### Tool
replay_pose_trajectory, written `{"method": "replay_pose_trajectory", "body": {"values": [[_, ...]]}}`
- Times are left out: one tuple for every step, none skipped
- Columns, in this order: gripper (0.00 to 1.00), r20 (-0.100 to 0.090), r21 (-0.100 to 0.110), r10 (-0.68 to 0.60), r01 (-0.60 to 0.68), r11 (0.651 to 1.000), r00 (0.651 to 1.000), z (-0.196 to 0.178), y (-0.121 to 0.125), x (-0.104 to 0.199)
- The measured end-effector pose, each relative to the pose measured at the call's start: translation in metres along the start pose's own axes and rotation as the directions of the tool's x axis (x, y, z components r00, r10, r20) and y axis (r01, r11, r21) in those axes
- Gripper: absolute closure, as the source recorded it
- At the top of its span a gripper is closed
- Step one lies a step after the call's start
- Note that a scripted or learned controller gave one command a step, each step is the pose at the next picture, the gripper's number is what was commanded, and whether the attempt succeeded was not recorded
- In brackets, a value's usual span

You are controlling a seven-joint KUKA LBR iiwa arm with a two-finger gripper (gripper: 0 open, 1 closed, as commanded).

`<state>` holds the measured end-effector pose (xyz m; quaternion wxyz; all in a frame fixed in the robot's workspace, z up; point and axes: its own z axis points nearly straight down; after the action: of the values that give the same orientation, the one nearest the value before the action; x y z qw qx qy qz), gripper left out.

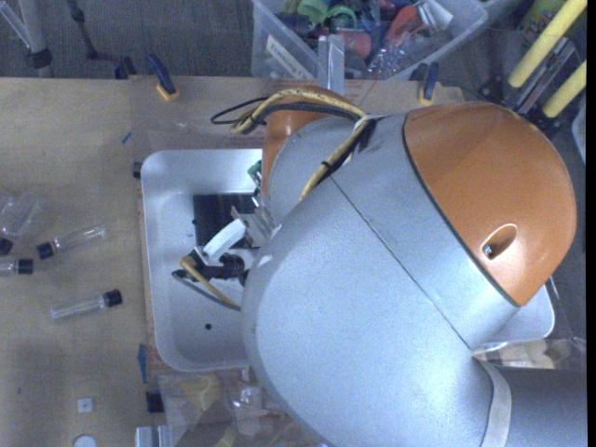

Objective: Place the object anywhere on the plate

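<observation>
In the bin (168, 250), object hidden.

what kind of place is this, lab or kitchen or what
Most likely a robotics lab or test bench. A large grey and orange robot arm reaches over a white bin on a wooden bench, small clear vials lie loose on the bench, and a clear tub of mixed colourful items stands behind.

Capped vials (86, 302) are lying on the bench's (65, 128) left edge; a clutter-filled clear tub (368, 17) is sitting beyond its far edge.
</observation>
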<state>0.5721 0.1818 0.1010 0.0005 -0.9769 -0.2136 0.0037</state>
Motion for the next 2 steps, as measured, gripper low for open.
{"method": "replay_pose_trajectory", "body": {"values": [[1.0,-0.003,-0.003,-0.239,0.239,0.971,0.971,-0.05,-0.012,0.078],[1.0,-0.003,-0.005,-0.463,0.463,0.886,0.886,-0.159,-0.007,0.091]]}}
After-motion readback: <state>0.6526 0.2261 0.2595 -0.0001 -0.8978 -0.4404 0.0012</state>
